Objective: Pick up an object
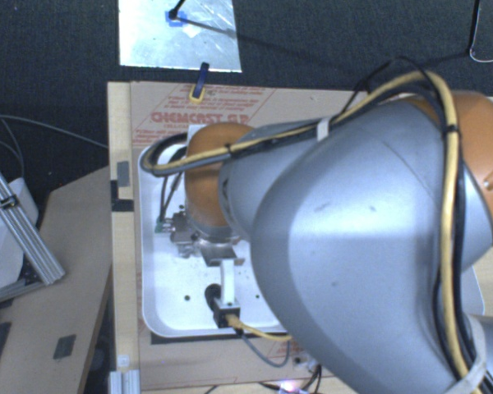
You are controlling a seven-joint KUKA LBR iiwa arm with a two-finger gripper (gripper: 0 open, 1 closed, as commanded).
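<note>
My gripper (175,230) hangs low over the left white bin (160,306), near its left wall, below the orange wrist band (204,175). The grey arm (353,245) sweeps in from the right and hides the bin's right half and all of the other bin. The bare bin floor in front of the gripper shows a few small dark specks and no object I can make out. A small green bit (158,226) shows at the gripper's left side; I cannot tell what it is.
A cardboard sheet with red lettering (201,109) lies under the bins. A small blue and yellow item (200,82) sits at its far edge, with a shiny metal plate (179,23) beyond. An aluminium frame (20,232) stands at the left.
</note>
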